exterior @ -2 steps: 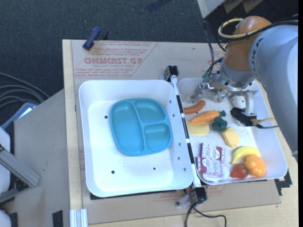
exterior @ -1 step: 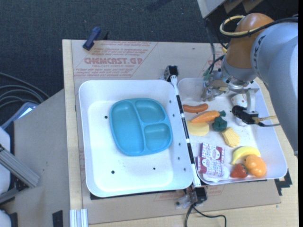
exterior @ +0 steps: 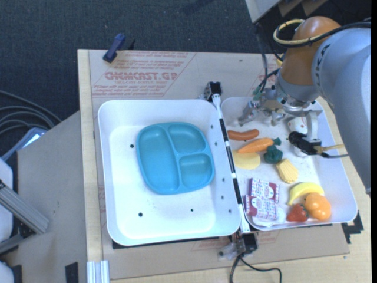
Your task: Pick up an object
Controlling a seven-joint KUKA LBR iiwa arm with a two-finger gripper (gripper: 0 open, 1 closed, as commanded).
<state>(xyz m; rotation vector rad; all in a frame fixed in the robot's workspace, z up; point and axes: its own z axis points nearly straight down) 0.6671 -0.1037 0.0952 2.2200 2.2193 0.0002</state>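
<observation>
1. Hotdog (exterior: 242,134) lies in the right bin (exterior: 339,184), at its eleven o'clock, unlifted.
2. We judge everything remains: the gripper (exterior: 262,112) hovers just above (whether its jaws are apart or together, we cannot tell).

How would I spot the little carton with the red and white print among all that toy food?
Look in the right white bin, near its front-left corner beside the divider. The carton lies flat there, left of the banana and tomato. It is the only boxy, printed item; its neighbours are rounded, plain-coloured toy foods.

Dark carpet-like floor (exterior: 53,22) surrounds a brown bench top (exterior: 147,72).
</observation>
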